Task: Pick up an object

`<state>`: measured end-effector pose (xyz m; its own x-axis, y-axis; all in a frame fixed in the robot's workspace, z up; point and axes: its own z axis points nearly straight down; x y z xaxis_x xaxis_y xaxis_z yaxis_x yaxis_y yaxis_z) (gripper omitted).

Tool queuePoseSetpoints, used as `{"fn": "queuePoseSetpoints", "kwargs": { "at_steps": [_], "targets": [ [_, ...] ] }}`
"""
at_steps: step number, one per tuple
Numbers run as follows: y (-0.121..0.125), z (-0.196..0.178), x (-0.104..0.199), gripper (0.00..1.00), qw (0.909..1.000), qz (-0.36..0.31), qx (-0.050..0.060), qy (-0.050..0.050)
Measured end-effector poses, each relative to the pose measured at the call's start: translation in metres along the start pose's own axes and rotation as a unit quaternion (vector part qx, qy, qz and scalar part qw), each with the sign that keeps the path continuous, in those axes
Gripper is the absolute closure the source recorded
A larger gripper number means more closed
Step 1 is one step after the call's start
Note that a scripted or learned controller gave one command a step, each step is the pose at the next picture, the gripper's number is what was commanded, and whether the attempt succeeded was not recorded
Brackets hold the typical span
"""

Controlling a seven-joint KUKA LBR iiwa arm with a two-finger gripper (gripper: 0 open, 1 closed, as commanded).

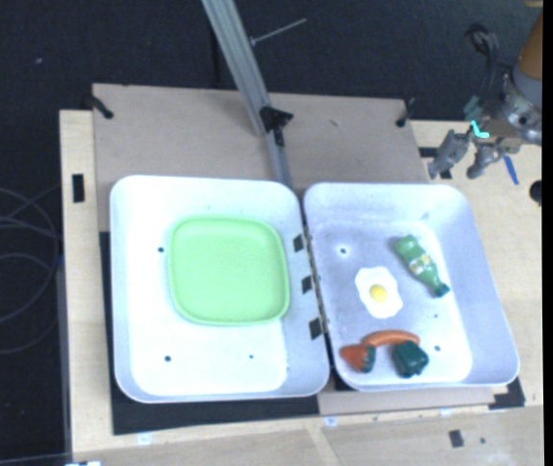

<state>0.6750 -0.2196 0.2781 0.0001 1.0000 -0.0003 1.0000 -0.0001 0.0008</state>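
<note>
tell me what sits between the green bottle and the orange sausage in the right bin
In the camera view, the toy fried egg lies between the green bottle and the orange sausage, on the right bin's white floor, touching neither.

Fixed overhead camera, slanted down on both bins (141, 260)

The bench (82, 289) bore two white bins, left (141, 357) and right (471, 250), touching mid-bench, on a brown board (189, 124).
</note>
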Motion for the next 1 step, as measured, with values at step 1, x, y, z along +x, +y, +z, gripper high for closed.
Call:
{"fn": "queuePoseSetpoints", "kwargs": {
  "at_steps": [1],
  "targets": [
    [0.0,0.0,0.0,0.0,1.0,0.0,0.0,0.0]
  ]
}}
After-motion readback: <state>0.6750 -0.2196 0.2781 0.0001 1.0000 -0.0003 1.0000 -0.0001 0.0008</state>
